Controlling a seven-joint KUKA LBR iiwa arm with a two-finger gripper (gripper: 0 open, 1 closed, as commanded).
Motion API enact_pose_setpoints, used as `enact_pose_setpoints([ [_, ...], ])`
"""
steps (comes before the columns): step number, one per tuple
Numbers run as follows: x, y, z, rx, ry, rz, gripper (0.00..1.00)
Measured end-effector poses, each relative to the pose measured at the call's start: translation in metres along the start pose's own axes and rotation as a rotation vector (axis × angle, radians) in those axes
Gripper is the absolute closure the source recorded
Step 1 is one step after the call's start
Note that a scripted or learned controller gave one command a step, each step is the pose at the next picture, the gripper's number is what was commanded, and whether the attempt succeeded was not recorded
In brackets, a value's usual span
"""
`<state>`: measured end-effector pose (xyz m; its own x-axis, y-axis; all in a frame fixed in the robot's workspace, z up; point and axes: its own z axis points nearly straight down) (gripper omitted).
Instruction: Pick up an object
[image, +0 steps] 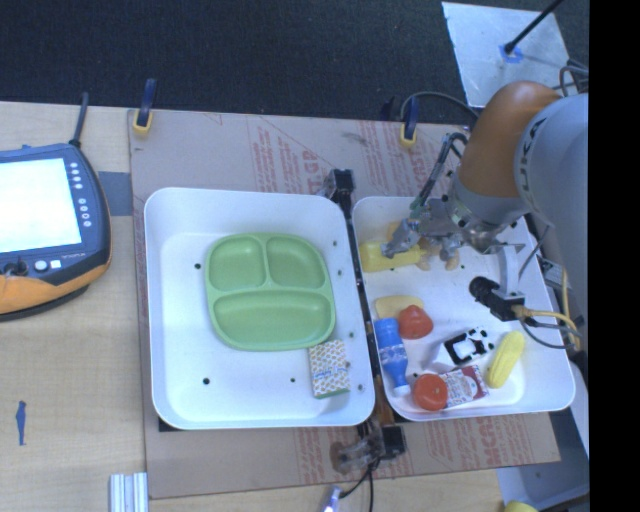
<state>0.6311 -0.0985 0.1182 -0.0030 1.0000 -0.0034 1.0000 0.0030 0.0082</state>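
**Gripper low in the right bin, grip unreadable**

The arm (520, 150) reaches in from the right and its bulk covers the far right corner of the right bin (545, 400). The gripper (412, 238) sits low at the bin's far left part, just above a yellow block (376, 258). The block's right end is hidden beneath it. From this angle it cannot be told whether the gripper is open, closed or touching the block.

Nearer the camera lie a pale yellow piece (393, 303), partly covered by a red ball (416, 323), and a blue tube (389, 352) along the left wall. A second red ball (430, 391) overlaps a printed packet (463, 384). A black-and-white thing (469, 347) is too small to identify, and beside it lies a yellow corn cob (504, 358).

The left bin (175, 300) holds a green divided plate (269, 291) and a small patterned box (329, 368) just beside its near right corner. A screen unit (45, 220) on the bench is cut off at the left edge.
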Motion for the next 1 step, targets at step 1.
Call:
enact_pose_setpoints([
  [1,-0.0074,0.0194,0.0146,-0.003,0.0,-0.001,0.0],
])
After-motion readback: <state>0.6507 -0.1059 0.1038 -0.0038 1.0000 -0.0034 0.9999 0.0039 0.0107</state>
